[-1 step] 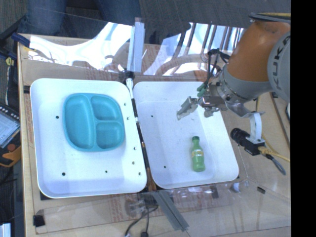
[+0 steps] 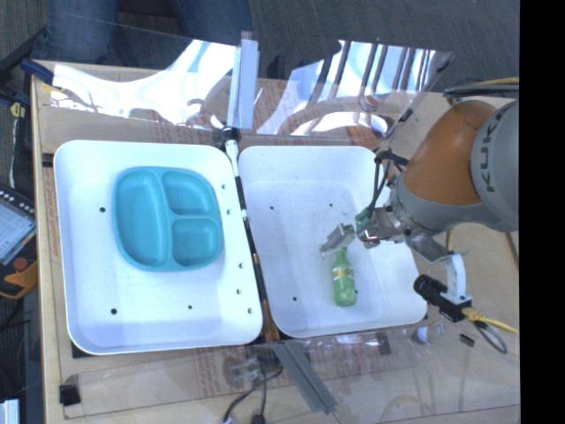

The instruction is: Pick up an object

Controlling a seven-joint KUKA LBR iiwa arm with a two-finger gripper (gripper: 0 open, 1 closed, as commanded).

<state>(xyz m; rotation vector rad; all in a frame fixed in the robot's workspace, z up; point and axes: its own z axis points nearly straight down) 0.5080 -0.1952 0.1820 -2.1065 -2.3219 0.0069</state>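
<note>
A small green bottle [image 2: 342, 277] lies in the right bin [image 2: 291, 193], toward its front right, with its neck pointing away from the front edge. My gripper [image 2: 341, 238] hangs over the right bin just above the bottle's neck, its metal fingers spread apart with nothing between them. The grey arm with its orange band [image 2: 450, 153] reaches in from the right. A turquoise divided plate [image 2: 169, 216] with three compartments rests in the left bin [image 2: 79, 307].
The two white bins sit side by side, with a dark divider [image 2: 244, 228] between them. A reflective panel [image 2: 335, 87] stands behind the bins. The bench's wooden edge [image 2: 388, 387] runs along the front.
</note>
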